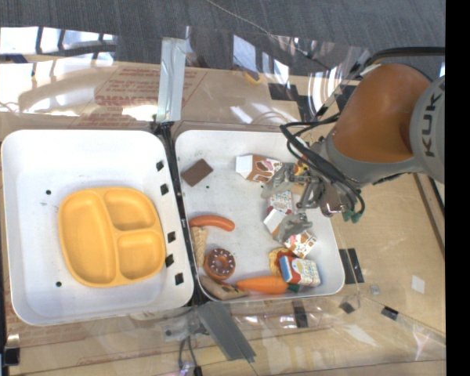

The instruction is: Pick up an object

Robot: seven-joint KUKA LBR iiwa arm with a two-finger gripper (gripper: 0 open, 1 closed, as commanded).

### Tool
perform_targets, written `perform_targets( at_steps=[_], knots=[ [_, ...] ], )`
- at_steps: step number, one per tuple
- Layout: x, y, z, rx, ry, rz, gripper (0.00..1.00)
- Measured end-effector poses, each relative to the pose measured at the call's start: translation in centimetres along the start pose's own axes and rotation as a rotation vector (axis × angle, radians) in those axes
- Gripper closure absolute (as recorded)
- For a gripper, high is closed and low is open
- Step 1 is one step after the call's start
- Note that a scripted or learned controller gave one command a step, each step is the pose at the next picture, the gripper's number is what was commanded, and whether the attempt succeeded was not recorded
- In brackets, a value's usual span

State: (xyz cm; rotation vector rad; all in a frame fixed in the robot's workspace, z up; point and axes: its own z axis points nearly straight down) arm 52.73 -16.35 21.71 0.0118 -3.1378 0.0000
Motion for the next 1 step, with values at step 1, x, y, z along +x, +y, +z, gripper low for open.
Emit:
perform_targets(
  at_steps=[1],
  knots=[
    [-4.56,-4.24,12.26,0.001,-0.01,0.159,0.0]
  ],
)
